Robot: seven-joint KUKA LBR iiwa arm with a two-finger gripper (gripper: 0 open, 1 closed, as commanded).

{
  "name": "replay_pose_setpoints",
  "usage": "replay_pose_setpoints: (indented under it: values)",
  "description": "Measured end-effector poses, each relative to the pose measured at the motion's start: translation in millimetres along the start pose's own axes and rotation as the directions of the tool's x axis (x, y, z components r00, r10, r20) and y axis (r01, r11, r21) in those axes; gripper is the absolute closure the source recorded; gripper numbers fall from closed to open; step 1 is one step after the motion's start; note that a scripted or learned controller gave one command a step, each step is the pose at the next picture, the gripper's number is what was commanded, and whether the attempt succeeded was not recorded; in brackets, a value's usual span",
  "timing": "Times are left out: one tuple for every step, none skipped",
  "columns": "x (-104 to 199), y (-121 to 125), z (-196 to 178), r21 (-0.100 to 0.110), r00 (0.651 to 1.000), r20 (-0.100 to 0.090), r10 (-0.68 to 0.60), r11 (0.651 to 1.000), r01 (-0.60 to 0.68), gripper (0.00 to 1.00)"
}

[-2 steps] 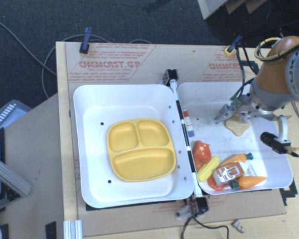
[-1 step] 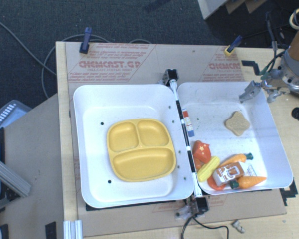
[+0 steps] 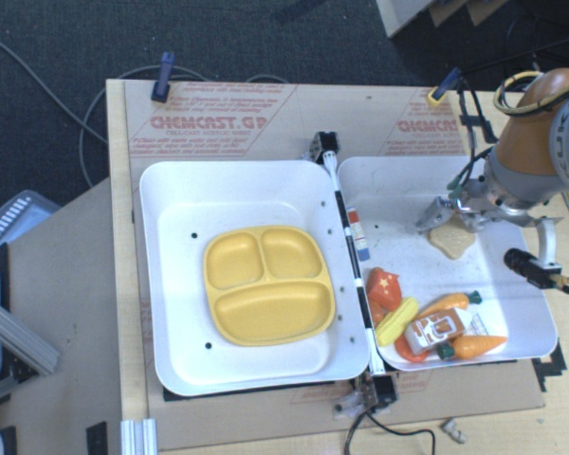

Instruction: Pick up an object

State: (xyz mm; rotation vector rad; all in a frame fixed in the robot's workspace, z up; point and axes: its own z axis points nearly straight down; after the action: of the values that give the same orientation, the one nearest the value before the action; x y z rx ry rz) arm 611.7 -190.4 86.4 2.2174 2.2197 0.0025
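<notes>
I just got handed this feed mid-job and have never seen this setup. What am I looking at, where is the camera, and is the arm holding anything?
One fixed camera looks down at a slant on a bench with two shallow white bins. The left bin holds a yellow divided plate. The right bin holds toy food heaped at its near edge: a red piece, a yellow banana-like piece, a small printed packet and two orange carrots. The grey and orange robot arm reaches in from the right. Its gripper sits just above a tan, cracker-like piece. I cannot tell whether it has grasped that piece.
</notes>
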Motion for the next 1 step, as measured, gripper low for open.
replay_pose_setpoints:
  values:
    - [0.1,1.4,-11.2,-0.004,1.000,0.001,-0.001,1.000,0.001,1.00]
